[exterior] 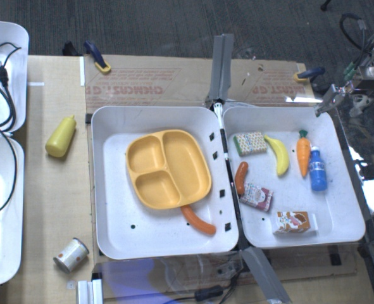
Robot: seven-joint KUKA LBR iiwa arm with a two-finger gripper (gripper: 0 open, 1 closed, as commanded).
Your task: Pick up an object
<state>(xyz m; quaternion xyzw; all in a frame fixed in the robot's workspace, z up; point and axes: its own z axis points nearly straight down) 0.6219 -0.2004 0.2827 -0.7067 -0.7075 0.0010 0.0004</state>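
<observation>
The left bin [111, 189] holds a yellow divided plate [168, 168], and an orange sausage [198, 220] lies just in front of it. In the right bin [345, 189] lie a green patterned box [250, 142], a banana [277, 155], a carrot [303, 155], a blue bottle [317, 170], a red sausage [240, 177], a pink packet [256, 196] and a brown carton [295, 223]. All of them rest on the bin floors, apart from one another or barely touching.
On the bench left of the bins lie a yellow squeeze bottle [61, 137] and a small can [71, 254]. Blue clamps [97, 57] [310, 75] grip the cardboard at the back. Cables and metal fittings [354, 87] crowd the upper right corner.
</observation>
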